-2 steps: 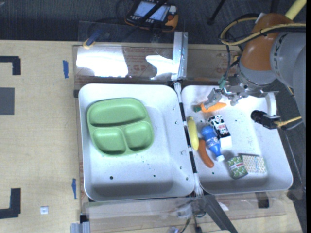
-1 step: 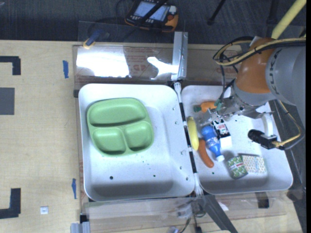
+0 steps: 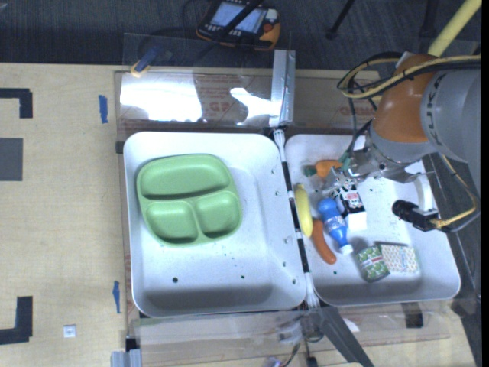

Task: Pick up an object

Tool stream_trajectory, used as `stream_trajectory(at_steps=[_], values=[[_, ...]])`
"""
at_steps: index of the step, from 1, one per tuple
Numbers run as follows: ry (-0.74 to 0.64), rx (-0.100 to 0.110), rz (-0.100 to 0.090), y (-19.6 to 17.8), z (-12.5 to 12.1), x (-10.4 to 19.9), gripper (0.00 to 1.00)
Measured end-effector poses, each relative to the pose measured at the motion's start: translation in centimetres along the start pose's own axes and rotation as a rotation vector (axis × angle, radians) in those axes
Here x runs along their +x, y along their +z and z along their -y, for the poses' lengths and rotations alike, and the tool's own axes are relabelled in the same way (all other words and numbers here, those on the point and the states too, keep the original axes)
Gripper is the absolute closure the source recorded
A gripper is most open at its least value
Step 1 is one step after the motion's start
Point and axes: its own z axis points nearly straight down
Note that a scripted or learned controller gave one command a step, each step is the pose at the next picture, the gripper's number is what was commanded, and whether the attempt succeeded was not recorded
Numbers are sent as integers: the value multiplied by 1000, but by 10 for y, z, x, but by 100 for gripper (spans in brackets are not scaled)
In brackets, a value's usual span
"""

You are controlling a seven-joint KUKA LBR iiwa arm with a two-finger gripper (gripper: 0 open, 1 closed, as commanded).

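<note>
Camera view, overhead slant: both bins and the arm reaching in from the right.
Arm (image 3: 439, 105): grey body with orange band, bent down over the upper part of the right bin; judged to be in the approach stage of a pick.
Left bin (image 3: 252, 281): white, holding a green divided tray (image 3: 189, 197); no small items near it, so not the place to aim.
Right bin (image 3: 435, 281): white, holding the candidate objects, clustered toward its left wall.
Gripper (image 3: 350, 176): low over the cluster, just above the blue bottle; whether it is open or closed cannot be told, and nothing is seen held.
Blue bottle (image 3: 334, 222): lies flat, white cap toward the lower right; nearest target, best approached across its narrow width.
Yellow banana (image 3: 305, 209): lies along the bin's left wall; the wall would likely block one side of a grasp.
Orange carrot-like piece (image 3: 324, 245): lies just below the banana, touching or nearly touching the bottle; risk of a double contact.
Patterned cartons (image 3: 386, 261): two small boxes, lower right of the cluster, apart from the rest; a cleaner alternative.
Small orange item (image 3: 328, 167): beside the gripper, partly hidden.
</note>
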Motion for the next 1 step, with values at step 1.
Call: stream_trajectory(at_steps=[1], values=[[270,10,0,-87,0,60,100]])
